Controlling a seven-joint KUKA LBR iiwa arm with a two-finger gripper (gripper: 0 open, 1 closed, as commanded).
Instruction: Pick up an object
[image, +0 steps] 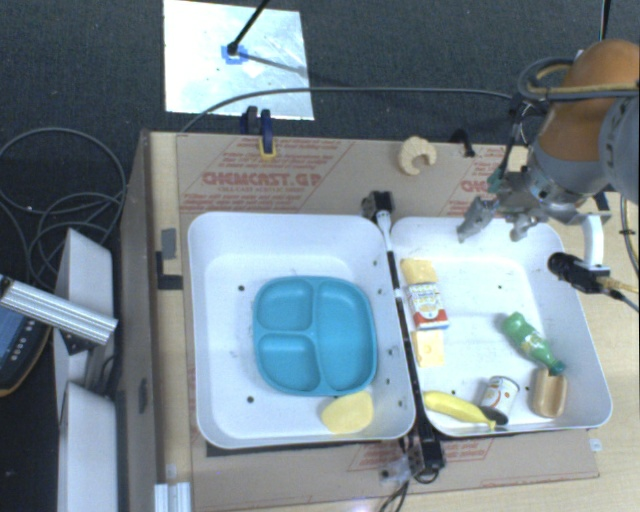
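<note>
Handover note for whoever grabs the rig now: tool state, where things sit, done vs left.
Tool: open, nothing between its fingers, above the right bin's far edge.
Right bin: banana, can, green bottle, wooden block, red-and-white box, two yellow pieces by the divider.
Left bin: blue divided plate, yellow piece.
Done: no pick yet.
Left: descend on one object, grasp, lift.

A dark carpeted floor (80, 80) surrounds the bench. A shiny silver sheet (238, 58) lies on it at the top, with black cables (40, 200) looping at the left. The bench top is brown printed cardboard (270, 175); pale wood (620, 330) shows at the right.
</note>
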